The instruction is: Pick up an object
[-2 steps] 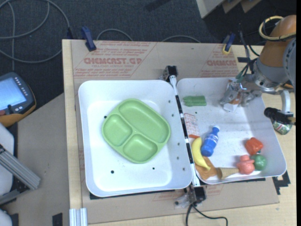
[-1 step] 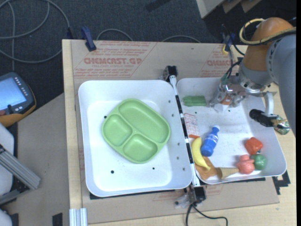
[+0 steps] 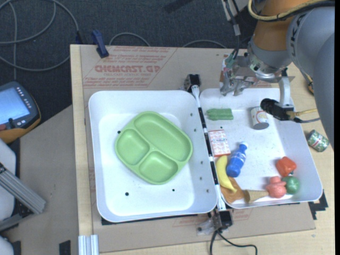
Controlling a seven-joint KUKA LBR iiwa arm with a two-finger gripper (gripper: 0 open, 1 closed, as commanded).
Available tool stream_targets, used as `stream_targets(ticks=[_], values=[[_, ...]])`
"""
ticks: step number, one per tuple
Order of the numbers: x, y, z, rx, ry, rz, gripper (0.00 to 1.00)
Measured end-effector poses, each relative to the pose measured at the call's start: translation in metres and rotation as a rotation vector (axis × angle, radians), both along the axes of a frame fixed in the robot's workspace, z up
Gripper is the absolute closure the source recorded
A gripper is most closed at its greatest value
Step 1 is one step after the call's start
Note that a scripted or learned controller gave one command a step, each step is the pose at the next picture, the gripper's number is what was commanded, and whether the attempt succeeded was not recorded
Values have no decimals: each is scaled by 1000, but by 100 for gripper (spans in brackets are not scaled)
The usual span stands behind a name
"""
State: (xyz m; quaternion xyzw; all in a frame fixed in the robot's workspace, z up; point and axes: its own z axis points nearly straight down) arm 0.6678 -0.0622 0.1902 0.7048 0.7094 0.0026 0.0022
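The fingers (image 3: 232,87) hang at the far edge of the right bin (image 3: 303,142), spread a little apart with nothing between them. Just below them on the bin floor lies a flat green bar (image 3: 219,114). To their right, near the bin's far side, a small grey can (image 3: 258,118) lies tipped; its label is too blurred to read. Nearer the camera than the fingers, a white packet with red print (image 3: 218,142) rests against the bin's left wall, its wording too small to make out. Beyond that sit a blue bottle with a white cap (image 3: 236,160), touching a banana (image 3: 225,174), and further right a red pepper (image 3: 285,166) and a cluster of red and green toy fruit (image 3: 282,186). To the fingers' left, the other bin (image 3: 101,142) holds a green divided plate (image 3: 153,147). The cardboard on the desk (image 3: 127,68) bears red lettering, "CHEMCAST GP".
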Motion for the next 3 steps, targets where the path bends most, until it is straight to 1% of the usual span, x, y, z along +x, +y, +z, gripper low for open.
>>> stream_targets(ticks=[1,2,3], values=[[-37,-89,-26,-1,12,-15,100],[-34,-83,-25,0,8,-7,0],[-15,-162,-65,-5,4,-12,0]])
